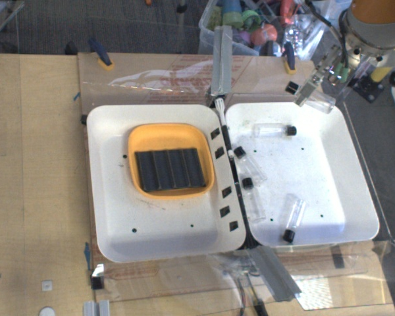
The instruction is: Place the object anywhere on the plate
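Clear tubes are lying in the right bin; nothing's resting on the orange plate but its dark insert. We're watching the gripper hovering, grip unreadable.

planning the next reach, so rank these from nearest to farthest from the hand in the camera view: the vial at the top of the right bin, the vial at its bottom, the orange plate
From the hand, at the right bin's top edge:
1. Top vial, upper part of the right bin.
2. Bottom vial, lower part of the right bin.
3. Orange plate, in the left bin, holding a dark ridged block.
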You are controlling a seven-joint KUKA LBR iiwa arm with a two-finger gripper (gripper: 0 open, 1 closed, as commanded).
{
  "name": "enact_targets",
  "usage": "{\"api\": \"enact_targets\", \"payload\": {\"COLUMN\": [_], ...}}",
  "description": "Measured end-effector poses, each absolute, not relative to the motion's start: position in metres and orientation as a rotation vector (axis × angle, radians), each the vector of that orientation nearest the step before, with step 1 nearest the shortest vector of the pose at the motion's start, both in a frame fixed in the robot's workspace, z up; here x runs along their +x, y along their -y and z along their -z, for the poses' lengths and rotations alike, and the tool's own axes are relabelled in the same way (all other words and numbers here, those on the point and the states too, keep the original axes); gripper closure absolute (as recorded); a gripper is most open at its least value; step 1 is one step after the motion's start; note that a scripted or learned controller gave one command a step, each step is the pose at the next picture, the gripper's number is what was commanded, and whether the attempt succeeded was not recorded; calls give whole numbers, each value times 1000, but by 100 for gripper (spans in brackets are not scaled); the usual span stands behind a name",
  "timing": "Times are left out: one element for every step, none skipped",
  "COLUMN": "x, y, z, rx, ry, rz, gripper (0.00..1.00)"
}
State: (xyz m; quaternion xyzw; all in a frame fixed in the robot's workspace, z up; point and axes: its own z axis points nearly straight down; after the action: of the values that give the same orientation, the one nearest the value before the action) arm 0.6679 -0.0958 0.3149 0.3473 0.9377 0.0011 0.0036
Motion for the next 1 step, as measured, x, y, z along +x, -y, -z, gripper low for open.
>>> {"api": "enact_targets", "payload": {"x": [658], "y": [160], "z": [-437], "rx": [867], "ry": [-3012], "rz": [-1], "gripper": [100]}}
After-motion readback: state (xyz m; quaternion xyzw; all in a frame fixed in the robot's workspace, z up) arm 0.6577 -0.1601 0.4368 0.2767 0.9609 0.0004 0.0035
